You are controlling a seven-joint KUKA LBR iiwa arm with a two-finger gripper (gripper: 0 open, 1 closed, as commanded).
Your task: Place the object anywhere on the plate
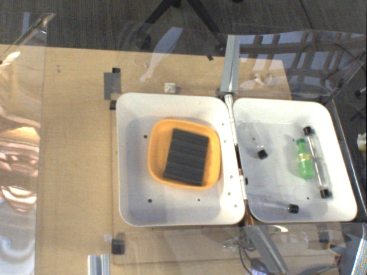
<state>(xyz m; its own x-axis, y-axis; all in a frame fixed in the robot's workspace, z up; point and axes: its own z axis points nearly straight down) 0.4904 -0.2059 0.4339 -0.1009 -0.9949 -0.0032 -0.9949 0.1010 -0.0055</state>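
An orange square plate (pixel 156 150) sits in the left white bin (pixel 132 199). A dark grey ribbed block (pixel 187 156) lies flat on the plate, near its middle. In the right white bin (pixel 269 119) a green bottle-shaped object (pixel 304 159) lies by the right wall. Beside it lies a clear tube with black caps (pixel 317 161).
A second clear tube with a black cap (pixel 281 206) lies near the right bin's front edge, and a small black piece (pixel 262 153) rests near its middle. A metal divider post (pixel 230 65) stands behind the bins. Wooden bench surface surrounds both bins.
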